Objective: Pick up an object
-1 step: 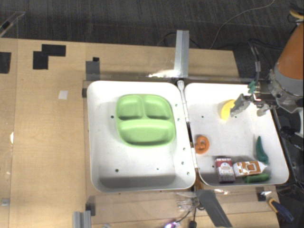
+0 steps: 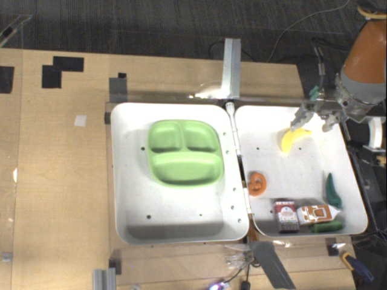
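Observation:
In the right bin (image 2: 266,135), near its far edge, lies a yellow banana (image 2: 292,140). My gripper (image 2: 314,122) hangs just above and to the right of it, at the bin's far right corner. The fingers (image 2: 299,120) are spread apart and nothing sits between them, so the gripper is open. Other objects in the same bin are an orange ring-shaped toy (image 2: 257,184), a dark red box (image 2: 286,215), an orange and white box (image 2: 315,213) and a dark green object (image 2: 332,190) by the right wall.
The left bin (image 2: 130,180) holds a light green divided plate (image 2: 183,151). A metal post (image 2: 232,65) stands behind the divider between the bins. Another green object (image 2: 329,225) lies at the right bin's near edge. Cables run along the bench's right side.

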